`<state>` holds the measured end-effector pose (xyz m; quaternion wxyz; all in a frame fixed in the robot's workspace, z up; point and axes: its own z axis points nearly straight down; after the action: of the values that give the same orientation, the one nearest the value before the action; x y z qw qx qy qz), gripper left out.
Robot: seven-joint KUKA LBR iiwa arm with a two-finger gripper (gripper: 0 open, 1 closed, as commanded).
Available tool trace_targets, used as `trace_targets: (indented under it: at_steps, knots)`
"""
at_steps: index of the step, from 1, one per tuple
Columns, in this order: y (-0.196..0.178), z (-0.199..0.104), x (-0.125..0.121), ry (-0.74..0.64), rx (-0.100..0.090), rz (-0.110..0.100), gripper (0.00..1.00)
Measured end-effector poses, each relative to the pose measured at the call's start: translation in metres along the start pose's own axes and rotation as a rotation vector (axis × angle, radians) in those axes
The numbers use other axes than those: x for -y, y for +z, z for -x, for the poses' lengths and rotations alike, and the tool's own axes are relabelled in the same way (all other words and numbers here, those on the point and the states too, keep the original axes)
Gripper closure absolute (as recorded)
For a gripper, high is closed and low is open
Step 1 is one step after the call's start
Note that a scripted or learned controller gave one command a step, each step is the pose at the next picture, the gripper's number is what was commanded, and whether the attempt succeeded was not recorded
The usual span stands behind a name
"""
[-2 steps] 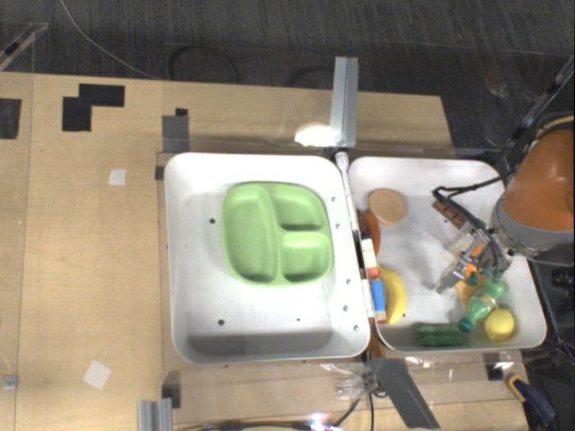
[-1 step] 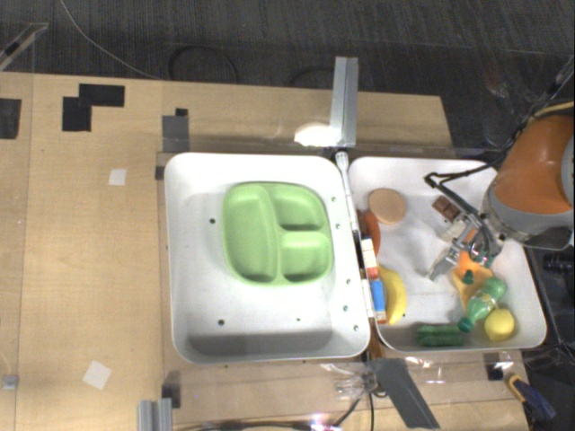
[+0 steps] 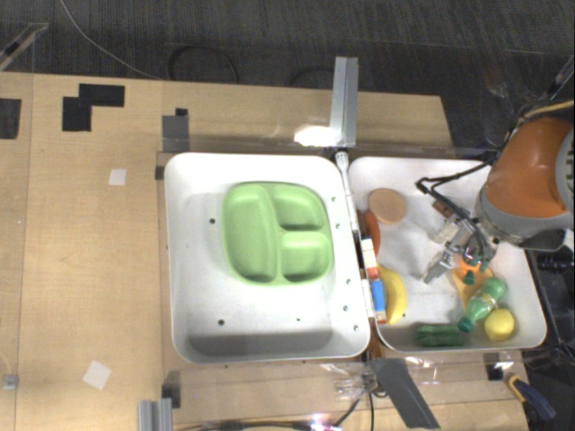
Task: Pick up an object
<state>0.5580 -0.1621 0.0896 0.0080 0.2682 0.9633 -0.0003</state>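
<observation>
Green bottle [image 3: 482,302], lemon [image 3: 499,323], banana [image 3: 393,293] and cucumber [image 3: 440,335] crowd the tool [image 3: 446,260].

A robotics lab is indicated: white bins [image 3: 189,241] are fixed by metal brackets [image 3: 344,106] to a plywood tabletop [image 3: 81,241], with cables [image 3: 108,52] on carpet.

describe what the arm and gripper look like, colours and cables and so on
The arm is bulky and rounded, with a broad orange band above a grey wrist section. A thin black cable loops out from the wrist over the right bin. The gripper is small, of silvery-grey metal, with slim fingers. No markings can be made out.
</observation>
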Motion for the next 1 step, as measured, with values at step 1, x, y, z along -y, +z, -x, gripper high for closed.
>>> trace_targets:
  at_steps: [1]
  knots:
    - [-0.0249,0.0298,0.0297,-0.409,-0.005,0.001,0.00]
